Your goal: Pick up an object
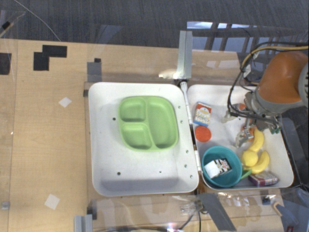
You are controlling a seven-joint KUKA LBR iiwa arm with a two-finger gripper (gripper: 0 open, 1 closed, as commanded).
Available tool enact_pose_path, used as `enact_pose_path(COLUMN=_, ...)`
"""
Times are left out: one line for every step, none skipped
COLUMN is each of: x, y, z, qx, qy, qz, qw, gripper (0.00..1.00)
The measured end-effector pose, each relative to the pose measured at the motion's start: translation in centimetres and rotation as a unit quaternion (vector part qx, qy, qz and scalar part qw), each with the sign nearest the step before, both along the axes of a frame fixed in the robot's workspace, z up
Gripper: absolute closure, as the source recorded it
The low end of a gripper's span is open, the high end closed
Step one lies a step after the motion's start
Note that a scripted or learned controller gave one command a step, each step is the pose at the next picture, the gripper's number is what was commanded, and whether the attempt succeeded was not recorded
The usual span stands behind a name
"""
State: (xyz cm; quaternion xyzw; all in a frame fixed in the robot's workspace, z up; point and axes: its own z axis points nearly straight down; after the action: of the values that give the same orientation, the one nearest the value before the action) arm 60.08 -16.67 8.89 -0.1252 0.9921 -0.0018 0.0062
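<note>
While the arm reaches into the right bin, its gripper hangs low with the tips right against the upper end of a banana; the view does not settle how the tool is set. Just below it lies a lemon on a second banana. Left and below sits a teal bowl with a small packet. Left of the tool lie a red disc and a carton. Farther left, the other bin bears a green tray.

Fixed overhead cam, slanted over bins
</note>
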Motion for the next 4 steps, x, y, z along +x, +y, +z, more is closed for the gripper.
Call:
enact_pose_path(x=-2.1, y=0.3, z=0.1, qx=-0.0003, qy=0.0, qz=0.01, qw=0.9999, gripper=0.0)
enact_pose_path(x=-2.7, y=1.1, z=0.1, qx=-0.0011, qy=-0.001, qz=0.018, qw=0.9998, gripper=0.0)
enact_pose_path(x=-4.8, y=2.7, z=0.2, qx=-0.0008, qy=-0.002, qz=0.015, qw=0.9999, gripper=0.0)
enact_pose_path(x=1.3, y=-0.5, z=0.0, qx=-0.0006, qy=-0.001, qz=0.034, qw=0.9994, gripper=0.0)
